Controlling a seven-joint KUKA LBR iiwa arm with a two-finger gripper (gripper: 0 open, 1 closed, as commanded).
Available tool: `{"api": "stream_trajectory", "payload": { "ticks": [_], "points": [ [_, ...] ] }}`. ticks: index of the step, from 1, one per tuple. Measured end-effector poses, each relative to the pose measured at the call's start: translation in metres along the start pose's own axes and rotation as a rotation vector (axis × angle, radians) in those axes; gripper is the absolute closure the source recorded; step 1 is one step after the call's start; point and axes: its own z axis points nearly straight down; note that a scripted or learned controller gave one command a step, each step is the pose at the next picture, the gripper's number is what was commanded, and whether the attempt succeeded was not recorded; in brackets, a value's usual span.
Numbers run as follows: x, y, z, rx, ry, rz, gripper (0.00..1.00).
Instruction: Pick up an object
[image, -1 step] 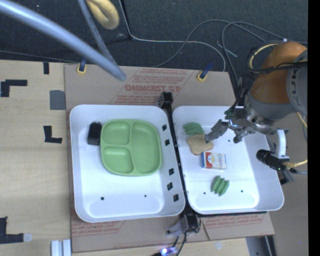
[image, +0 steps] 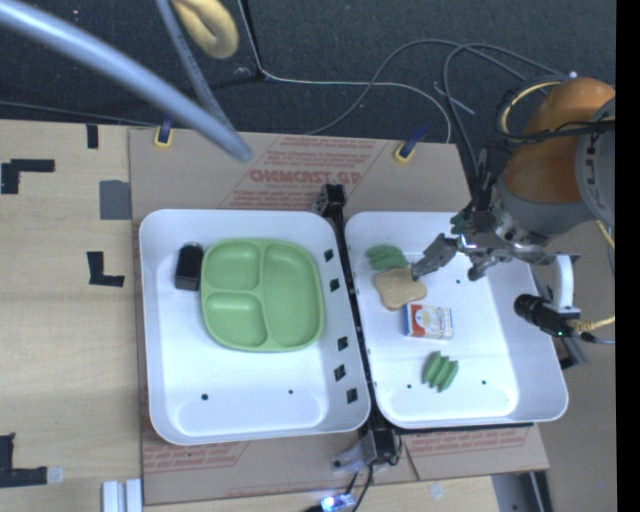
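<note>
1. Gripper (image: 452, 258) hangs over the right bin (image: 500, 400) near its upper part, its two dark fingers spread apart with only bare white floor showing between them; nothing is held.
2. Just left of the lower-left fingertip lies a tan cookie-like piece (image: 398, 290), partly overlapping a green leafy item (image: 385, 257) that sits above it.
3. Below and slightly left of the gripper lies a small carton (image: 428, 321), blue at one end, white and red elsewhere; its print is too small to read.
4. Further below, a green pea-pod-like toy (image: 439, 370) rests on the bin floor, well apart from the fingers.
5. Far to the gripper's left, the left bin (image: 180, 400) holds a green divided plate (image: 263, 294) with a small black object (image: 188, 267) touching its left rim; what that object is cannot be told.
6. Under both bins is a cardboard sheet (image: 300, 165) with red printing; "CHEMCAST" seems legible, the rest is blurred.
7. Above the gripper, the arm's orange band (image: 560, 120) is cut off by the frame's right side.
</note>
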Motion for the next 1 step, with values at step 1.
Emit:
{"api": "stream_trajectory", "payload": {
  "ticks": [1],
  "points": [
    [0.0033, -0.0104, 0.0506, 0.005, 0.0, 0.001, 0.0]
  ]
}}
